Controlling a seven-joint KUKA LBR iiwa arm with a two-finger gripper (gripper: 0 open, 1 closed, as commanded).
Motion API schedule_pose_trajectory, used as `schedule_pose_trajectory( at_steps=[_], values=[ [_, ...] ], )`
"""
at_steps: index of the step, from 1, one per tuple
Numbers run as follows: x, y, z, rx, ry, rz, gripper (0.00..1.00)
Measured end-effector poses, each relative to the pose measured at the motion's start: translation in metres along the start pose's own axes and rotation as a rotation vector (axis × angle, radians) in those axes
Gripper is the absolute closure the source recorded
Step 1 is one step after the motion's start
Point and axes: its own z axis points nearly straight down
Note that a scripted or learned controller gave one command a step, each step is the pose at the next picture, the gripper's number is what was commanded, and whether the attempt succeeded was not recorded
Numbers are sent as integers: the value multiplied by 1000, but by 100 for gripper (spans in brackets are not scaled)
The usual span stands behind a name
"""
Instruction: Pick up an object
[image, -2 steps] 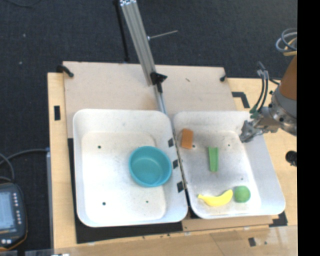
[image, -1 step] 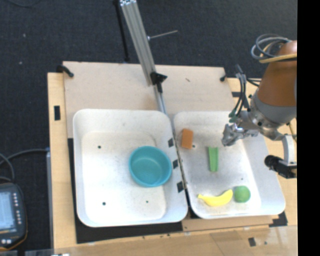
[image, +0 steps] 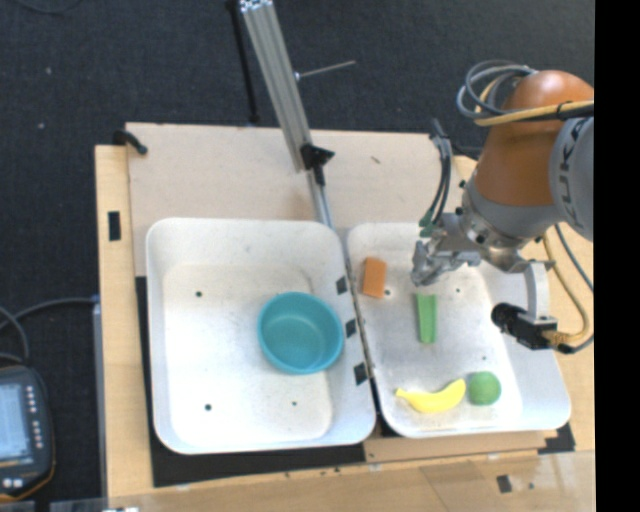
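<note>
Grey metal, the claw (image: 428, 272) is hanging over the upper middle of the right bin (image: 520, 415), pointing down at the bin floor; whether it is apart or together I cannot tell from this slant, and nothing is showing clamped in it. Just below its tip a green stick (image: 427, 318) is lying upright along the bin floor, its top end close under the claw. To the left, near the bin's left wall, an orange block (image: 374, 277) is sitting apart from the stick. Further down, at the bin's lower edge, a yellow banana (image: 432, 398) is lying with a green ball (image: 484, 388) just beside its right end. Above the claw, the arm (image: 520, 170) is reaching in from the right, its orange band bulging over the grey wrist, with cables looping around it. In the left bin (image: 180, 250) a blue bowl (image: 300, 333) is sitting right of centre, near the wall the bins share. Both bins are resting on a pale wooden bench (image: 210, 170), with a slanted metal rail (image: 285, 90) crossing above them
</note>
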Motion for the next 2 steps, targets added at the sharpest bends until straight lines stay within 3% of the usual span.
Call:
schedule_pose_trajectory(
  at_steps=[2],
  values=[
    [106,2,-10,-2,0,-1,100]
  ],
)
